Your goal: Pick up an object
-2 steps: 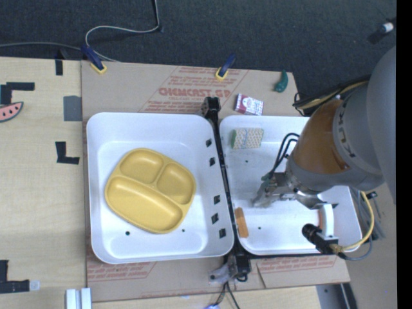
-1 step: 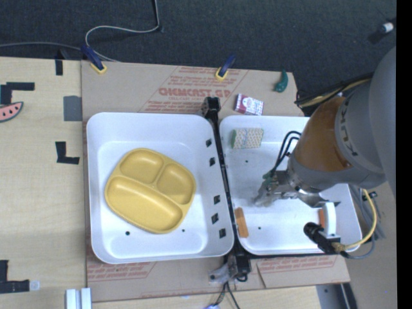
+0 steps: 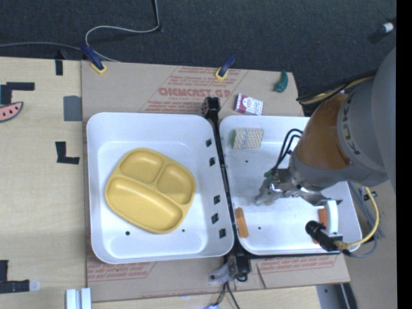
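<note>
My gripper (image 3: 264,196) hangs low over the middle of the right bin (image 3: 283,240), with the grey arm and its orange band coming in from the right. A pale green speckled pad (image 3: 248,138) lies in that bin's far left corner. A small orange stick (image 3: 241,222) rests by the bin's near left wall, a little below and left of the gripper. Another small orange piece (image 3: 324,215) shows at the bin's right side, partly behind the wrist. A yellow divided plate (image 3: 150,189) fills the middle of the left bin (image 3: 109,134).
Both bins sit on a cardboard sheet (image 3: 141,85) held by yellow clips (image 3: 225,71). A small red and white packet (image 3: 248,104) and a green item (image 3: 281,81) lie on the cardboard behind the right bin. A black divider (image 3: 219,172) runs between the bins.
</note>
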